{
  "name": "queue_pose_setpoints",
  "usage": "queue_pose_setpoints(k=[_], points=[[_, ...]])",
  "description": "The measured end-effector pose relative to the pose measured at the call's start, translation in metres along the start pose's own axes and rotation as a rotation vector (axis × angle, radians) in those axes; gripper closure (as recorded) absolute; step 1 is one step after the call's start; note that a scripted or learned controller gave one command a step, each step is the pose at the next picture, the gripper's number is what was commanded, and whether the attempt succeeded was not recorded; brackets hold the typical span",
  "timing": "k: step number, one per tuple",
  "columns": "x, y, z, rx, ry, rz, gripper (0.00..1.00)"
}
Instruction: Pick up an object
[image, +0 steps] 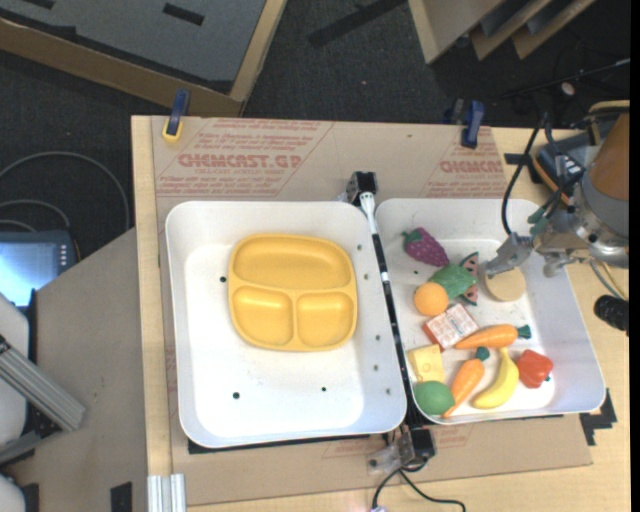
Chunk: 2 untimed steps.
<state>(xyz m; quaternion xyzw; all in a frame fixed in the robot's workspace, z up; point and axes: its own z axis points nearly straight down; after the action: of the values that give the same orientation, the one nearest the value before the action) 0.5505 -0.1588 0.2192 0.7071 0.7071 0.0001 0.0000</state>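
Jaws (497, 268) hover over right bin's (585, 345) crowded toys, grip state unclear; yellow plate (293, 291) sits left.

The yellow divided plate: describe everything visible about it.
The yellow plate is a rounded-rectangle tray that looks like smooth matte plastic. It has three compartments: one wide one along its far side and two smaller ones side by side along its near side, split by raised ridges. It lies flat and right way up on the floor of the left white bin, toward the far half, a little askew. Nothing rests in its compartments, and it touches no other thing.
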Motion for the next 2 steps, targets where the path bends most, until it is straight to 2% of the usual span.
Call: queue_pose_setpoints(k=[1,2], points=[[-0.009,0.032,0.118,-0.014,-0.003,0.000,0.00],[-0.010,0.033,0.107,-0.018,-0.006,0.001,1.00]])
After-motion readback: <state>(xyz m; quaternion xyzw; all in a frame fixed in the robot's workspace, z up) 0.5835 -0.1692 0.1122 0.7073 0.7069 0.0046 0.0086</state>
